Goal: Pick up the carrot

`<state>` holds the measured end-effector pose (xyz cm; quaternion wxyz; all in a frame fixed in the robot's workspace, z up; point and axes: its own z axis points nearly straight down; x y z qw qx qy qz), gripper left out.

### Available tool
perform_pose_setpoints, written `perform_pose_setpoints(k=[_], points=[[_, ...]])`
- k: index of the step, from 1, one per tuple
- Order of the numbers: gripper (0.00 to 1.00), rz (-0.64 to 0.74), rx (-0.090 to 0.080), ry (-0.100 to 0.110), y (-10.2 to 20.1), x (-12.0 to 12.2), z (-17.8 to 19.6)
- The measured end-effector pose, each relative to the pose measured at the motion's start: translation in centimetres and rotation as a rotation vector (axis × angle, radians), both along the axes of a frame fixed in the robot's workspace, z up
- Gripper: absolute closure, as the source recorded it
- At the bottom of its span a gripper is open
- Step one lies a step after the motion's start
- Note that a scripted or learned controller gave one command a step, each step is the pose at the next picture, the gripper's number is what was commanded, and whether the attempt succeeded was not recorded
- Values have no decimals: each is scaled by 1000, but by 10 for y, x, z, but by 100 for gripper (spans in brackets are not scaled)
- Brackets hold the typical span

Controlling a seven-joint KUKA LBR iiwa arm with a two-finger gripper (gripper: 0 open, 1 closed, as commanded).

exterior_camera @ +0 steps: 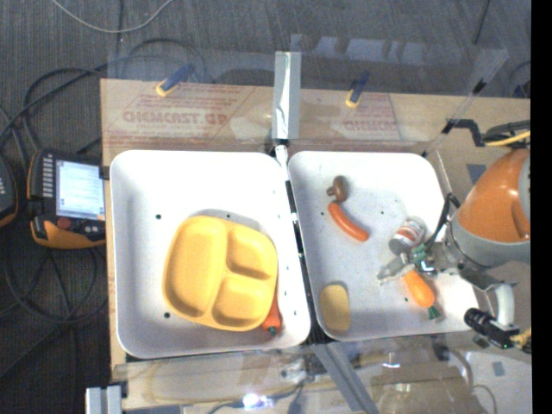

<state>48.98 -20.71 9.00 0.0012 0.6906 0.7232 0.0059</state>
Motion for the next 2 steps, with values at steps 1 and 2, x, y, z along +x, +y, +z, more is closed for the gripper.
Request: perform_pose_setpoints(k=[1, 2], points=[[100, -1, -6, -5, -2, 1, 10], [100, -18, -8, 12, 30, -6, 110]])
